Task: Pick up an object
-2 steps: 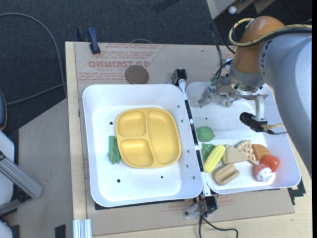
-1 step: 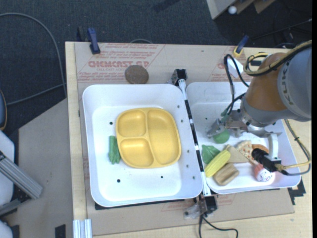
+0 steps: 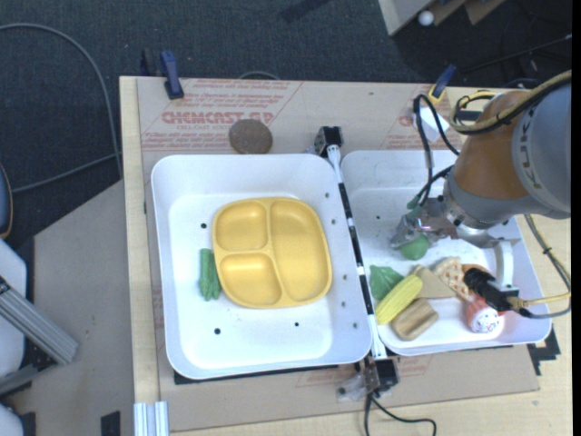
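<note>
Your gripper [image 3: 413, 237] sits low in the right bin [image 3: 381, 175] over a small green object [image 3: 416, 245], though I cannot tell its grip, so lift slowly and straight, clear of the corn cob [image 3: 398, 299].

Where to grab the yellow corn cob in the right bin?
Take the yellow corn cob across its middle, coming straight down. It lies flat and slanted, its upper end by the slice of toast and its lower end toward the bin divider. Set the jaws across its short width. The tan block sits close below, so closing along the cob's length would likely hit it.
</note>
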Controlling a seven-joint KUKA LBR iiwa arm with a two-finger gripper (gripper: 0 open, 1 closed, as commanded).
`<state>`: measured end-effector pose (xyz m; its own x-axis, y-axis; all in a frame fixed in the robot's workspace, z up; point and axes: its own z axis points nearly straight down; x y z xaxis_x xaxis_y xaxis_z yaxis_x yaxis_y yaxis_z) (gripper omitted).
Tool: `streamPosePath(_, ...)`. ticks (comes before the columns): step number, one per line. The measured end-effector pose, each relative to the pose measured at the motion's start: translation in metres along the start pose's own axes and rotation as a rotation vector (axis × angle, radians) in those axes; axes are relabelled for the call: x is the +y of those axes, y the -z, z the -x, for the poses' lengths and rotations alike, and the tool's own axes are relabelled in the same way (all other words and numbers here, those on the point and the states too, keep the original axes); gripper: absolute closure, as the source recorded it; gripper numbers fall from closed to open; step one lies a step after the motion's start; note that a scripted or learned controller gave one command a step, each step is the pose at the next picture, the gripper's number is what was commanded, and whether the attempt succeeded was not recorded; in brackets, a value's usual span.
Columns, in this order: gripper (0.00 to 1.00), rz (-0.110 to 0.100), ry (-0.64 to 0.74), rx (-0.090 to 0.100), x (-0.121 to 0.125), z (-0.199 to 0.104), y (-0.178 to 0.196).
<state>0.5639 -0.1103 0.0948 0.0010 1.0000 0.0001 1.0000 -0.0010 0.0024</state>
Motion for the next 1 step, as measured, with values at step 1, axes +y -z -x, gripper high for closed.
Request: streamPosePath(1,1.0,-0.002,0.002,0.0,0.0171,-0.0645,0.0901)
